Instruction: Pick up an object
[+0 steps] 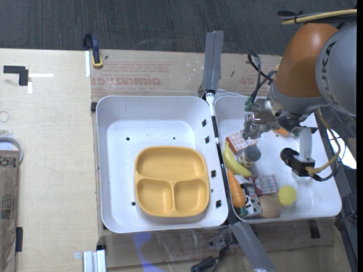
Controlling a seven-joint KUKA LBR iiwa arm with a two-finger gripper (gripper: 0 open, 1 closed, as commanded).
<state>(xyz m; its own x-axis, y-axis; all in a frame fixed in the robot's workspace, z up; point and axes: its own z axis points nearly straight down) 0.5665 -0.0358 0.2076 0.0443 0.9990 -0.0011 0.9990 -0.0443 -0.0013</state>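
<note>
From my seat, the claw point(253, 128) hung low in the right bin point(317, 208) above a small box point(240, 143) and banana point(233, 163). I couldn't tell its grip; the arm point(309, 67) hid much of that corner.

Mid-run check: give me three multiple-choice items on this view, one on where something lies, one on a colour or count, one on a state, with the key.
1. Where does the yellow tray lie?
A. in the left bin
B. in the right bin
C. on the bench outside both bins

2. How many compartments has the tray?
A. two
B. three
C. five

3. How does the banana lie?
A. inside the tray
B. flat in the right bin by the wall nearest the left bin
C. on the wooden bench top

Key: 1 A, the tray sits on the left bin's floor. 2 B, one wide section above two smaller ones. 3 B, it lies along that wall, above the carrot.
</note>
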